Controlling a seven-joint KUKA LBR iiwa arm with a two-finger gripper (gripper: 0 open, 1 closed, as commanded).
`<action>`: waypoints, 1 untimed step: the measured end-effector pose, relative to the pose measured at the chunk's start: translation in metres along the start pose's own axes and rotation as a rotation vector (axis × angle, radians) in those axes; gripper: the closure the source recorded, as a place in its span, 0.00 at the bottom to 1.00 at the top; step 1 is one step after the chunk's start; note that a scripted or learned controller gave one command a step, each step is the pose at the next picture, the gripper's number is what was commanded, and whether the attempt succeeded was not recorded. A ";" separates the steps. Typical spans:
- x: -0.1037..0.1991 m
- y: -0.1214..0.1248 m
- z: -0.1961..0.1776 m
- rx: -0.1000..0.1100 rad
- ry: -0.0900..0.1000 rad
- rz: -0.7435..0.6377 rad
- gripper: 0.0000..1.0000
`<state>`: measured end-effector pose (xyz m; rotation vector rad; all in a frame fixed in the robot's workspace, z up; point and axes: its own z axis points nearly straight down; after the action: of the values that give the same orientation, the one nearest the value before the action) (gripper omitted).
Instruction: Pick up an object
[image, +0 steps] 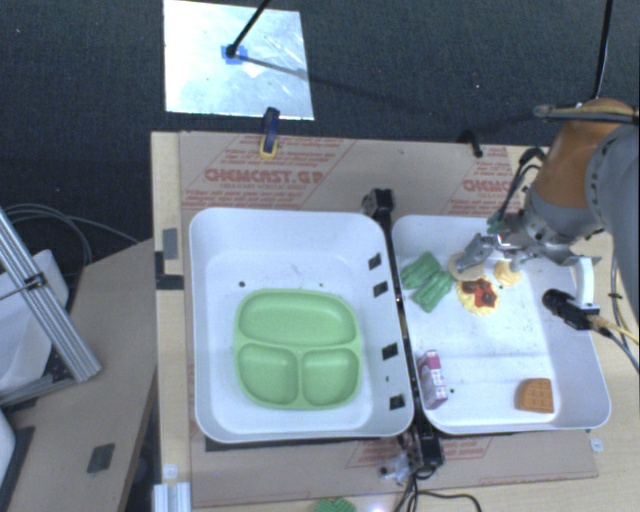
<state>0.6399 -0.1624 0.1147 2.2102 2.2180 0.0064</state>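
Hovering over right bin (575, 385) at its 12 o'clock end: gripper (478, 254), low above a small heap. Cannot tell how far open, nor whether anything is gripped; metal blurs into the clutter beneath.

Candidates in right bin:
- yellow-and-red toy (482, 293), directly under gripper, toward 6 o'clock of it. Looks light, lumpy, likely soft plastic; irregular outline, so a pinch across the narrow middle seems safest.
- green pieces (427, 280), at 9 o'clock of gripper, near the bin wall. Flat, ridged, probably stiff and light; grip across the short side.
- waffle (535, 395), at 5 o'clock corner, well apart. Flat, low profile, hard to get under.
- pink carton (432, 377), against the divider at 7 o'clock. Boxy, easy faces, but crowded by the wall.

Left bin (215, 330): green tray (298, 347), too wide to pinch.
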 end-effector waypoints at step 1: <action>-0.004 -0.075 0.032 0.017 0.006 0.005 0.00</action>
<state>0.5647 -0.1670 0.0821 2.2274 2.2236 -0.0064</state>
